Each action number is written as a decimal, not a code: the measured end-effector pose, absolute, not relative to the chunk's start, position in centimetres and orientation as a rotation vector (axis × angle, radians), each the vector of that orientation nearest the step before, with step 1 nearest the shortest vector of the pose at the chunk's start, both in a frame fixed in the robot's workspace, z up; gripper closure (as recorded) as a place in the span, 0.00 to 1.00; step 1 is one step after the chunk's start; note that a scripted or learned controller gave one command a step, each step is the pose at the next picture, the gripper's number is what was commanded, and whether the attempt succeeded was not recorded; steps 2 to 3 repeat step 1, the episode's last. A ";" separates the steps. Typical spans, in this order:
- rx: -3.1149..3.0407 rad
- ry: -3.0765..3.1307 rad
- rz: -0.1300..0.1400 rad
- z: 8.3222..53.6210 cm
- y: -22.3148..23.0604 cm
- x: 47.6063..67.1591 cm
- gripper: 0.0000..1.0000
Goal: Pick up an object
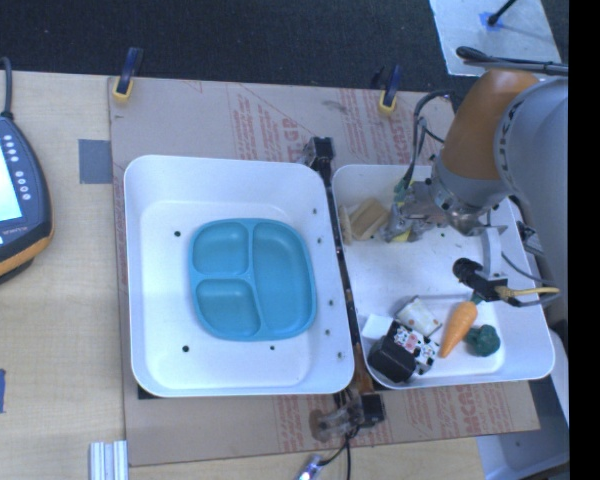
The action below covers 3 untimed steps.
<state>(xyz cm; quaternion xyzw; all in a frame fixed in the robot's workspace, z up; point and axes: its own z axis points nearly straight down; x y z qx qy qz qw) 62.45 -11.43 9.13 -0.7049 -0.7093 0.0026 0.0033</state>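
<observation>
Handheld controller (pixel 5 203): rests on the bench well apart from both bins, out of the arm's way.
Left bin (pixel 150 268): carries a blue divided plate (pixel 252 278) lying flat at its middle, probably a drop spot rather than a target.
Tan block (pixel 365 218): lies in the right bin (pixel 510 366) near the shared wall, just beside the claw, so it seems the likeliest object to pick.
Gripper (pixel 408 220): hangs low over the right bin's far half. I cannot tell whether it is open or closed.
Black-and-white item (pixel 400 353): sits at the near rim.
Carrot (pixel 458 326): lies tilted beside a green lump (pixel 483 340), apart from the claw.
</observation>
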 end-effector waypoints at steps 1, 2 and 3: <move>-2.215 -2.224 0.001 20.3 -6.1 62.4 1.00; -2.215 -2.224 0.001 20.3 -6.1 62.4 1.00; -2.215 -2.224 0.001 20.3 -6.1 62.4 1.00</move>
